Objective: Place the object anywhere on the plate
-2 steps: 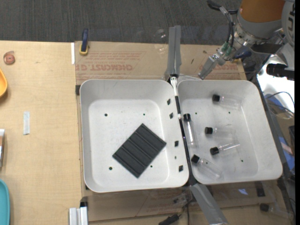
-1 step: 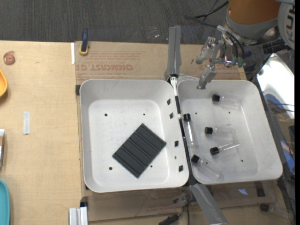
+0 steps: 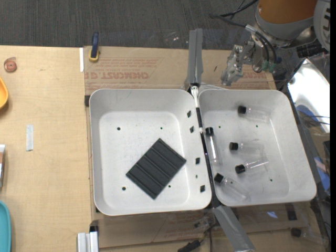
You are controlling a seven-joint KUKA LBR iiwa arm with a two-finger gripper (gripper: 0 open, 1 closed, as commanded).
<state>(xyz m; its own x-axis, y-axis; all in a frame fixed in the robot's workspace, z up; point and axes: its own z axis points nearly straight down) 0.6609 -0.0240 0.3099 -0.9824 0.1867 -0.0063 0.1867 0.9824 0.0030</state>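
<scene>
A dark grey ribbed plate lies flat and turned at an angle in the left bin. Several clear vials with black caps lie in the right bin: one near the back, one along the left wall, one in the middle, one lower, and one at the front left. My gripper hangs above the back rim of the right bin, over the cardboard, below the orange band. Nothing shows in it.
A metal bar rises at the back between the bins. A blue-handled clamp sits on the cardboard's back left corner. Cables trail behind the arm. Small items lie on the wooden bench at the left.
</scene>
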